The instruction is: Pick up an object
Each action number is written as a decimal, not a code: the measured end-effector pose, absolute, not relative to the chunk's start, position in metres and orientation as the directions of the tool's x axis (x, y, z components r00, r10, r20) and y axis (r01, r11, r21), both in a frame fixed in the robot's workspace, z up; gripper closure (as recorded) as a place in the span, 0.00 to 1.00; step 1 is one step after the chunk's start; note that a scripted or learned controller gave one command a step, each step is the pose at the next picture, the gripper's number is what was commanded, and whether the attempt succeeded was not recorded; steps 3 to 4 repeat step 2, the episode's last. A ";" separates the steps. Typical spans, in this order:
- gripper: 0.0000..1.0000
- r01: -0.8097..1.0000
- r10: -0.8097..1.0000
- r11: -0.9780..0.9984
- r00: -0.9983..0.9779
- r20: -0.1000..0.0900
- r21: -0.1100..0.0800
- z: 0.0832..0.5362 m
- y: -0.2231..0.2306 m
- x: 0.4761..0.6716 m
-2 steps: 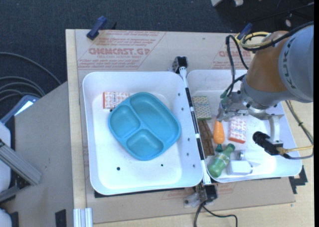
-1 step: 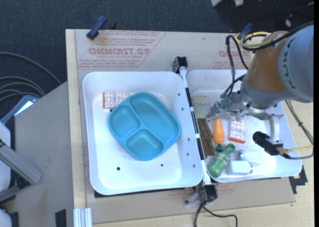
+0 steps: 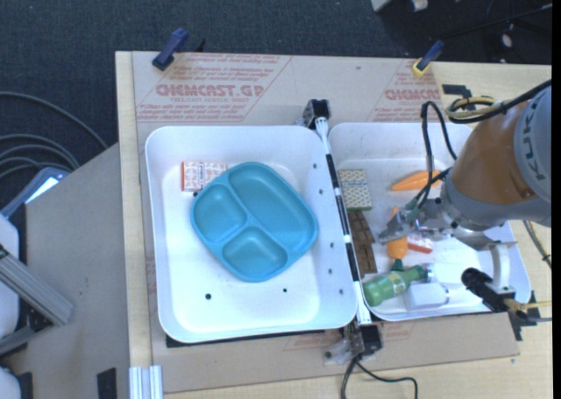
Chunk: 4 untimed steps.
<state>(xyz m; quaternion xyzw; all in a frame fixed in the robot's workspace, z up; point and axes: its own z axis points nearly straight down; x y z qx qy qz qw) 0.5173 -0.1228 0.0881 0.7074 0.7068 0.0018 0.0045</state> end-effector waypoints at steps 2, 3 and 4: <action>1.00 1.000 1.000 0.001 -0.001 0.001 0.000 0.185 -0.057 0.550; 1.00 1.000 1.000 0.001 -0.001 0.001 0.000 0.185 -0.057 0.550; 1.00 1.000 1.000 0.001 -0.001 0.001 0.000 0.185 -0.057 0.550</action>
